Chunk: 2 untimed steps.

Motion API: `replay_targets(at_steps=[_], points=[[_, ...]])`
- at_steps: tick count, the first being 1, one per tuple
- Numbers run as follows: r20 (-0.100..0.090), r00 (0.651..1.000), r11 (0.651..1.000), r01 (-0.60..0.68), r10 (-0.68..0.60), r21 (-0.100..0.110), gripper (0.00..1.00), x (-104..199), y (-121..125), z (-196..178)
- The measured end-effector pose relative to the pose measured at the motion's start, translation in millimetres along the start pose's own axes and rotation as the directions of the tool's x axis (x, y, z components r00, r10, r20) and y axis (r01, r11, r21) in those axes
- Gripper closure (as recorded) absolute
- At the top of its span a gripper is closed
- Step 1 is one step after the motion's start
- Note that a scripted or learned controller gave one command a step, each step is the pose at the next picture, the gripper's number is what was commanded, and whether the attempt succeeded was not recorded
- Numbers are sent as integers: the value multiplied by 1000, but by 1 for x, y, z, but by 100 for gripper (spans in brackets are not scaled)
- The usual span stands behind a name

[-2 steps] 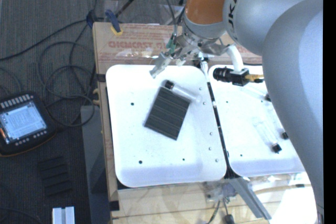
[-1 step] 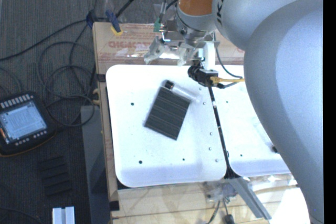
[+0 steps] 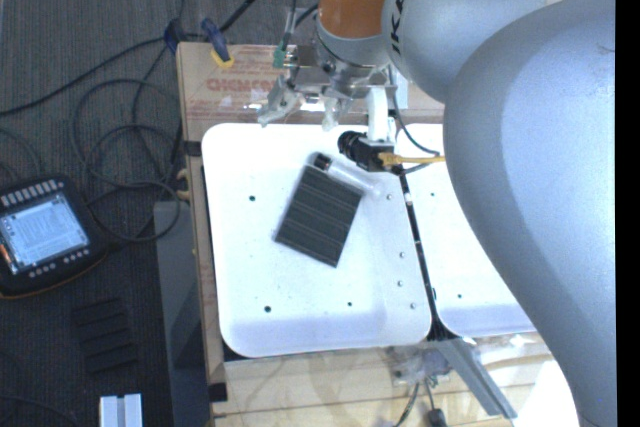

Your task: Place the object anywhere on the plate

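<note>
A dark ribbed rectangular plate (image 3: 318, 214) lies tilted in the middle of the left white bin (image 3: 250, 295). A small dark object (image 3: 321, 162) rests at the plate's far corner, touching its edge. My gripper (image 3: 298, 116) hangs over the bin's far rim, up and left of the object, with its fingers (image 3: 272, 112) spread open and nothing between them. A black wrist attachment (image 3: 356, 148) with a yellow lead sits just right of the object.
The arm's large grey body covers most of the right bin (image 3: 470, 255). A wooden board (image 3: 235, 80) with a blue and yellow clamp (image 3: 215, 46) lies behind the left bin. A teach pendant (image 3: 40, 233) and cables lie on the floor at left.
</note>
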State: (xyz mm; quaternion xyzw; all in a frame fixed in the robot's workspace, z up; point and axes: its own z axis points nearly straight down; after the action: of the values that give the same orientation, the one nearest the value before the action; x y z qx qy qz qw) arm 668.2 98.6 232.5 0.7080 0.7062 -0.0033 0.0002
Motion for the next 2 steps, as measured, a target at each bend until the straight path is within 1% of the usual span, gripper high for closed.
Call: replay_targets(at_steps=[1,2], points=[[-1,993,993,121,-121,-3,0,-88,1,-102],[-3,997,997,80,-80,-2,0,-44,-65,-136]])
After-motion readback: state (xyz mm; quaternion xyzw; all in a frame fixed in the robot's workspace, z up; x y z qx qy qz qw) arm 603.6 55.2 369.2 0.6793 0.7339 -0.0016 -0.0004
